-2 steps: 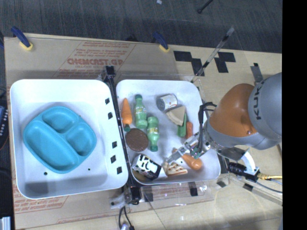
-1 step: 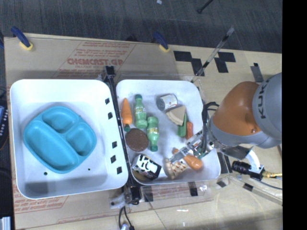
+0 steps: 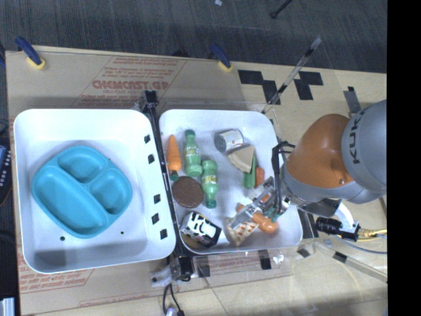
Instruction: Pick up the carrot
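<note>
gripper [image 3: 266, 206]: low over the near right corner of the right bin [image 3: 217, 118], the arm [image 3: 329, 160] coming in across the right wall. whether its jaws are wide or narrow i cannot tell; the parts blur together there.
under the gripper: an orange rounded piece [image 3: 266, 225] and a tan waffle-like piece [image 3: 242, 230] lie just beside the tip. i cannot say that anything sits between the jaws.
near left corner: a black and white toy [image 3: 200, 229], then a brown disc [image 3: 187, 191] just above it.
carrot [image 3: 173, 154]: lies along the left wall of the right bin, long axis running near to far, green end toward the near side. the green bottles [image 3: 200, 166] lie just to its right, close or touching.
carrot against gripper: well apart. the carrot is at the opposite side of the bin from the tip, with the disc and bottles between them.
step in hand: judged as still the approach; no grasp on the carrot yet.
doing it well: lift clear of the clutter, cross to the left wall, turn the jaws to close across the carrot's narrow width, and come down mid-body so the wall and the nearest bottle are not caught.
far side: a silver can [image 3: 229, 139] and a pale wedge [image 3: 242, 157].
left bin [image 3: 39, 120]: holds a blue divided plate [image 3: 80, 188].
</note>
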Controlling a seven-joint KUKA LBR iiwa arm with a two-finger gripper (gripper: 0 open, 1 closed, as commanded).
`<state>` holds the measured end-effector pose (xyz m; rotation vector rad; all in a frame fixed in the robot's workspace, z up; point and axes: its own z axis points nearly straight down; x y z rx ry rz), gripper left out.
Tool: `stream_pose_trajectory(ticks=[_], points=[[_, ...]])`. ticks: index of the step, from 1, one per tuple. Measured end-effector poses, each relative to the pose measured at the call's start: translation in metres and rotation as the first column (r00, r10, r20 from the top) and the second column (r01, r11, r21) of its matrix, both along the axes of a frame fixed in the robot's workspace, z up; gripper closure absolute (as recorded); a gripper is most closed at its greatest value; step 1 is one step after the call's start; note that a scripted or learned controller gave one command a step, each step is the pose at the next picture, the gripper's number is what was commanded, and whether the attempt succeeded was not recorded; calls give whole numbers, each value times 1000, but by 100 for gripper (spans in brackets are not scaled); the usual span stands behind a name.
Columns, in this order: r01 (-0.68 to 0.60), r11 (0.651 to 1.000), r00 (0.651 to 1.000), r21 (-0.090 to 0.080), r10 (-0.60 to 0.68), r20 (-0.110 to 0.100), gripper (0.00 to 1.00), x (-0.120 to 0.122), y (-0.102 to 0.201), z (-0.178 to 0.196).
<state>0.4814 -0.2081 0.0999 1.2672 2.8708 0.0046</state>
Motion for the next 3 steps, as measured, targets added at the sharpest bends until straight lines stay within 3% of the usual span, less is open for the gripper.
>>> stream_pose_trajectory(ticks=[1, 2, 3], points=[[-9, 1000, 1000, 1, 9, -1, 100, 1, 1, 10], [206, 978, 978, 2, -206, -15, 100, -5, 96, 19], [150, 989, 989, -4, -150, -6, 100, -5, 6, 65]])
